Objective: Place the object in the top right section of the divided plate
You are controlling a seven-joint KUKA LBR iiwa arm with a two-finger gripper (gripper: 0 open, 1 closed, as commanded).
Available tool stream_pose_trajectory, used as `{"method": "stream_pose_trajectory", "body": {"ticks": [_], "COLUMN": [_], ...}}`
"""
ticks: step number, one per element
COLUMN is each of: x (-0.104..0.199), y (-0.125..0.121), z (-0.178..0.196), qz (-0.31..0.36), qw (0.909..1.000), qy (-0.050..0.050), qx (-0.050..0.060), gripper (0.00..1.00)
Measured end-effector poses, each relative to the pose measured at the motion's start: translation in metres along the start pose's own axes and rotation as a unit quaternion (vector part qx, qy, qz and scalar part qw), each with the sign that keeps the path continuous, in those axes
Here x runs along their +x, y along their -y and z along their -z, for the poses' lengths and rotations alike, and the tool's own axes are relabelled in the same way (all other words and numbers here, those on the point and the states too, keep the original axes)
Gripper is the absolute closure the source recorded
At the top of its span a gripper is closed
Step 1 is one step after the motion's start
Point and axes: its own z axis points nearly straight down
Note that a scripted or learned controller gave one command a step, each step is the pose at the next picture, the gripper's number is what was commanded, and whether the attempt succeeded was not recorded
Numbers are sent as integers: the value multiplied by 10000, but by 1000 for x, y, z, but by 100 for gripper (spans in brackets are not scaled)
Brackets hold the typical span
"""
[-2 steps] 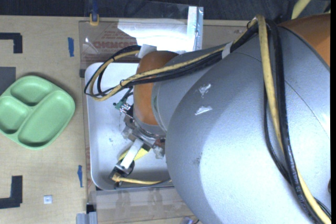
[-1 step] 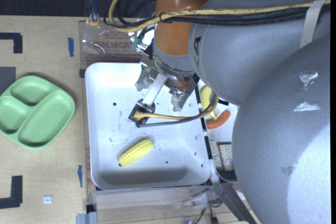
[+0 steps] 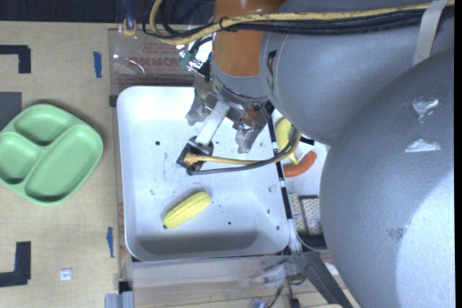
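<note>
A yellow corn cob [image 3: 186,208] lies in the front part of the left white bin [image 3: 137,112], slanting up to the right. My gripper [image 3: 216,142] hangs over the middle of that bin, above and slightly right of the corn, with nothing visibly in it. A black-tipped part with a yellow cable [image 3: 193,158] reaches down near the bin floor. The green divided plate [image 3: 97,139] rests on the wooden bench left of the bin, with two small sections and one long one; nothing lies in it.
The big grey arm covers most of the right bin. Beside it peek out a yellow item [image 3: 283,132], an orange item [image 3: 300,164] and a meshed piece [image 3: 309,213]. Black marks [image 3: 20,58] and blue tape [image 3: 97,63] sit on the bench.
</note>
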Motion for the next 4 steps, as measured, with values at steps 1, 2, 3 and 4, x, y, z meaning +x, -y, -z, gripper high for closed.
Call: {"method": "stream_pose_trajectory", "body": {"ticks": [1, 2, 3, 4], "x": [1, 5, -77, -77], "y": [2, 25, 21, 21], "z": [9, -180, -94, -94], "qz": [25, 167, 1093, 1094], "qw": [10000, 9999, 9940, 9940], "qy": [11, 2, 2, 1], "qx": [4, 8, 12, 11], "gripper": [100, 100, 100, 0]}}
